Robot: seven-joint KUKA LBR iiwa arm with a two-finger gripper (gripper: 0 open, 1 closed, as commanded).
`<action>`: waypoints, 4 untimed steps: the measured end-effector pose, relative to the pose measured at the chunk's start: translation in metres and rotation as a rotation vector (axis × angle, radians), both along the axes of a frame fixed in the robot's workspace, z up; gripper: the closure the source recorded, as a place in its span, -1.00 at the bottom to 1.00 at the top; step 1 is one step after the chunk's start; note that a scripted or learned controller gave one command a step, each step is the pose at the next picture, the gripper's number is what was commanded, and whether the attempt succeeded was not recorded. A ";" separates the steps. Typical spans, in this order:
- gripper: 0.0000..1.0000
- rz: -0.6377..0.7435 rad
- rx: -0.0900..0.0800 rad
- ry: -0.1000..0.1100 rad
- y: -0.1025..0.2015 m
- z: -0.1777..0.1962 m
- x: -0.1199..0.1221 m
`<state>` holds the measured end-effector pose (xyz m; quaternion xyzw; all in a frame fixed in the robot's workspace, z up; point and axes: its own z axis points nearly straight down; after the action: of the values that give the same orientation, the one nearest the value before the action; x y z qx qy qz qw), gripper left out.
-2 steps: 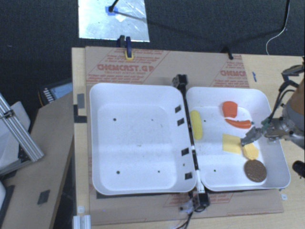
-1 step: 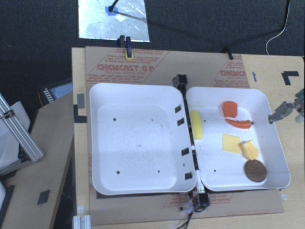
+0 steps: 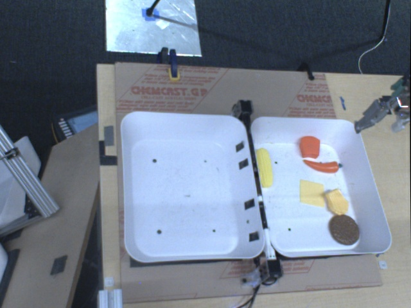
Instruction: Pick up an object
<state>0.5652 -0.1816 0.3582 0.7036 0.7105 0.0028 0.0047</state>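
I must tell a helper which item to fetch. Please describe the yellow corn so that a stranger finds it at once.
Look in the right bin. Along its left wall, beside the divider, lies the corn cob, lengthwise and alone. It is long and bumpy, unlike the flat yellow cheese slice farther right.

We see the bench (image 3: pixel 109 249) carrying a printed cardboard sheet (image 3: pixel 192 88); on it sit two white bins (image 3: pixel 186 185), both left of the gripper (image 3: pixel 372 115).

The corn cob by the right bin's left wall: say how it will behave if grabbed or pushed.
The corn cob looks long and rounded, so a sideways push would probably roll it. It lies along the right bin's wall, likely crowding one side. Its moulded look suggests stiff and light.
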 end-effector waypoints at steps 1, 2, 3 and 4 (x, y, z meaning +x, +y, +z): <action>-1.00 -0.010 -0.001 0.002 -0.026 0.049 0.008; -1.00 -0.004 -0.001 0.002 -0.025 0.106 0.005; -1.00 -0.003 -0.001 0.002 -0.025 0.161 0.003; -1.00 -0.008 0.001 0.005 -0.025 0.179 -0.018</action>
<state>0.5469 -0.2064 0.5367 0.7065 0.7077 0.0012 0.0027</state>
